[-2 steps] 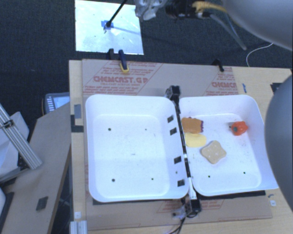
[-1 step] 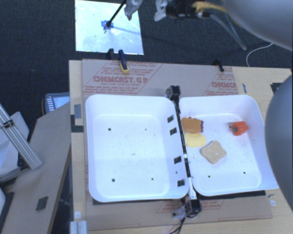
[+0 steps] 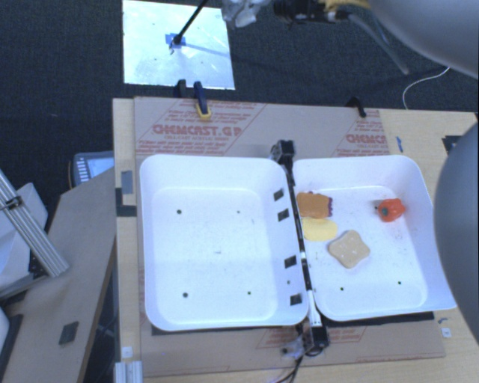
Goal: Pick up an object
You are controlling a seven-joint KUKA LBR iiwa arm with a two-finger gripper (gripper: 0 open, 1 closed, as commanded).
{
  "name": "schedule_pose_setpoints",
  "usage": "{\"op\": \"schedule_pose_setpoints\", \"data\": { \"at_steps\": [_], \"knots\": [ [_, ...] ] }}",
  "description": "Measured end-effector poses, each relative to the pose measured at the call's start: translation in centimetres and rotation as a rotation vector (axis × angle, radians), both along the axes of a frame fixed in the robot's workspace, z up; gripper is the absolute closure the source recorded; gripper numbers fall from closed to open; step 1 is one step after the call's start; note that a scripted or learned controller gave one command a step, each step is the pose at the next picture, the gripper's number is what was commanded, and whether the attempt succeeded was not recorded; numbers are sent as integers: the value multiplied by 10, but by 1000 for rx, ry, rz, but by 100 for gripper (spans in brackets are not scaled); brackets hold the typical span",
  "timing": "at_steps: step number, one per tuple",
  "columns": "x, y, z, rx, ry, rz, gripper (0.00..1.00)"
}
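The right bin (image 3: 419,176) holds several small items. An orange-brown slice with a purple edge (image 3: 313,204) lies near the bin's left wall. Just below it is a flat yellow piece (image 3: 319,230). A tan bread slice (image 3: 349,248) sits toward the middle, and a small orange-red pepper (image 3: 389,209) lies at the right. My gripper (image 3: 241,11) is high at the top edge of the view, far beyond the bins and over the dark floor, with nothing seen in it.
The left bin (image 3: 150,172) sits beside the right one on a cardboard-covered bench. A shiny metal sheet (image 3: 177,45) lies at the back. The blurred grey arm (image 3: 458,224) crosses the right edge. A metal rail (image 3: 30,232) stands at the left.
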State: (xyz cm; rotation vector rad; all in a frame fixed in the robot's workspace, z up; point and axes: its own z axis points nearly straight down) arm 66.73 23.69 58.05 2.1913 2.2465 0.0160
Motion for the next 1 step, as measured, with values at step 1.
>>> {"op": "schedule_pose_setpoints", "data": {
  "at_steps": [1],
  "knots": [
    [0,0,0,0,1,1,0]
  ]
}}
